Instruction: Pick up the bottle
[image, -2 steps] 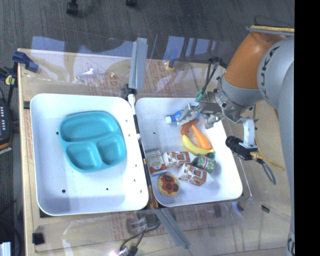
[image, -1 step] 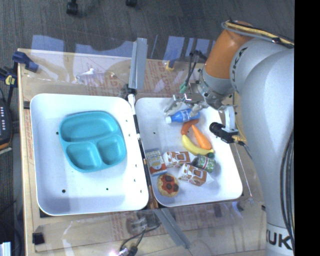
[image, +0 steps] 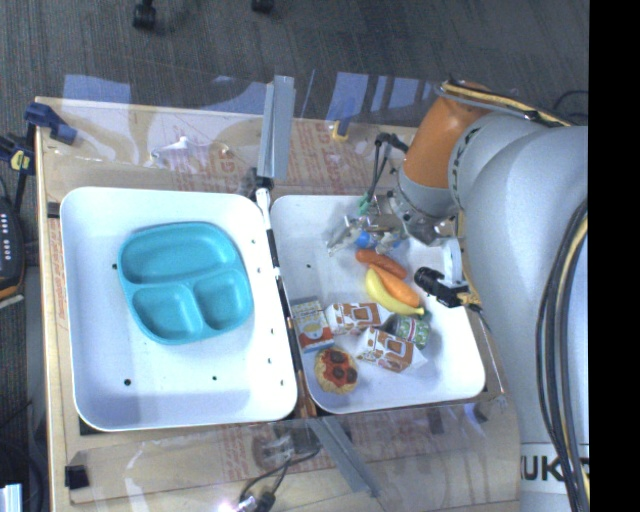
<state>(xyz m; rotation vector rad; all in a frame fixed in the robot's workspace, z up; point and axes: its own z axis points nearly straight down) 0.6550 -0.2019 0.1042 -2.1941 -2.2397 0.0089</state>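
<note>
The claw (image: 362, 222) reaches low into the far end of the right-hand white bin (image: 300, 240); its opening cannot be judged. The small, partly wrapped green bottle (image: 410, 329) lies well apart, beside the yellow banana (image: 385, 293), ungrasped.

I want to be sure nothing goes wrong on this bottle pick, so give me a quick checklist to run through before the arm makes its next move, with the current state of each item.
1. Bottle located: cannot tell. A green-labelled item lies low in the right bin, but it is too small to confirm.
2. Target free of clutter: not ok. Snack packs touch it, and the banana lies just above it.
3. Gripper over the target: not ok. It sits near the bin's upper part, beside the carrot.
4. Finger state: cannot tell.
5. Nothing held already: cannot tell; small items crowd the fingertips.
6. Left bin's blue tray out of the way: ok.
</note>
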